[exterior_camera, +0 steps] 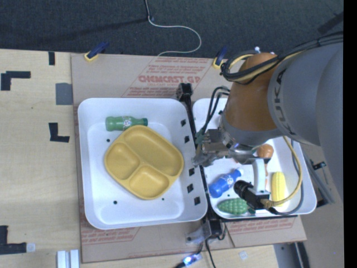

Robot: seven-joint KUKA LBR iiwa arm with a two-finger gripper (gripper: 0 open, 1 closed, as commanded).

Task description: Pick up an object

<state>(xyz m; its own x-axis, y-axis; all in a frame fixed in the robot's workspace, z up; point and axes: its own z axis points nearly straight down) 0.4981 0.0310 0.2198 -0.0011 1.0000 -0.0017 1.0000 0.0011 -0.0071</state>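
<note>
The gripper (207, 149) hangs at the divider between the two bins, over the right bin's (298, 208) near-left edge; whether its jaws are spread or closed I cannot tell. Just beside it lie a blue bottle (223, 184), a green bumpy toy (234, 206), a corn cob (278, 186) and an orange ball (266, 150), crowded together. The left bin (95, 205) holds a yellow divided tray (144, 161) touching a green bottle (126, 123), with bare floor along its edges.

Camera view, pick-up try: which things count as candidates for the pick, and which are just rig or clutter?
Candidates for the pick:
green bottle
yellow divided tray
blue bottle
yellow corn cob
green bumpy toy
orange ball

Not part of the pick:
left bin
right bin
white cable
cardboard sheet
</note>
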